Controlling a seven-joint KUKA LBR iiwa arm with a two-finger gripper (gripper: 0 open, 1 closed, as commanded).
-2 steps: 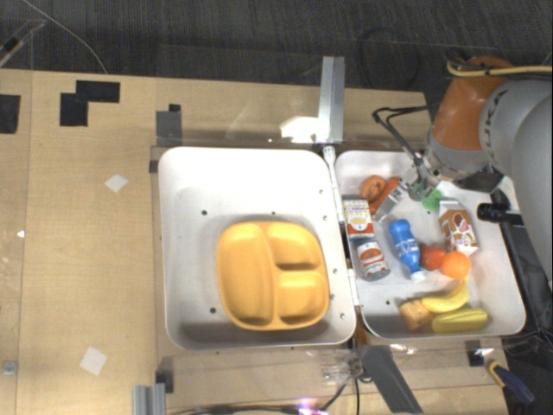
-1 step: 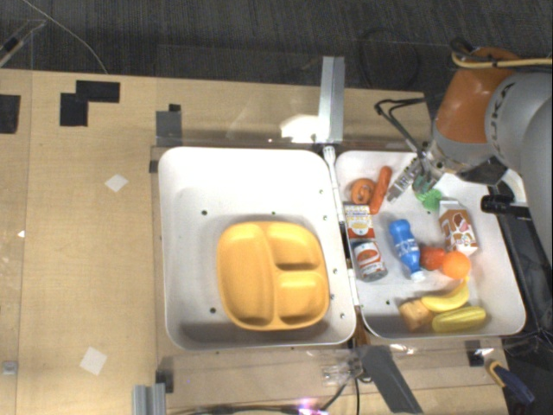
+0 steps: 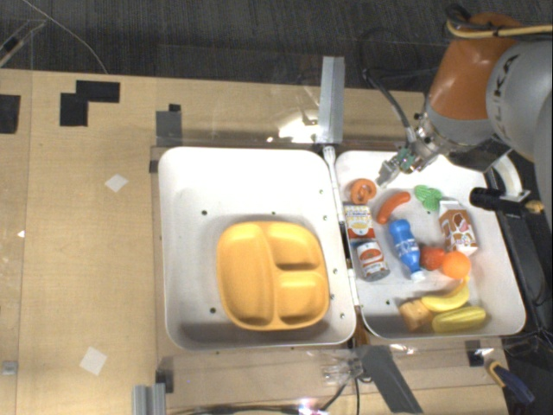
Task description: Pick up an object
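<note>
The right bin (image 3: 505, 296) holds several small items: an orange ring (image 3: 362, 190), a red sausage (image 3: 394, 204), a blue bottle (image 3: 404, 245), a green piece (image 3: 428, 195), two small cans (image 3: 360, 220) (image 3: 371, 259), a brown-and-white carton (image 3: 457, 228), an orange ball (image 3: 455, 265), a banana (image 3: 446, 300) and a yellow-green piece (image 3: 459, 319). My gripper (image 3: 390, 170) hangs over the bin's far left part, just above and right of the orange ring, with nothing seen between its fingers.
The left bin (image 3: 186, 188) holds a yellow divided tray (image 3: 271, 272). A grey metal post (image 3: 331, 102) stands behind the divider between the bins. The arm's orange band (image 3: 467, 80) and cables lie over the right bin's far corner.
</note>
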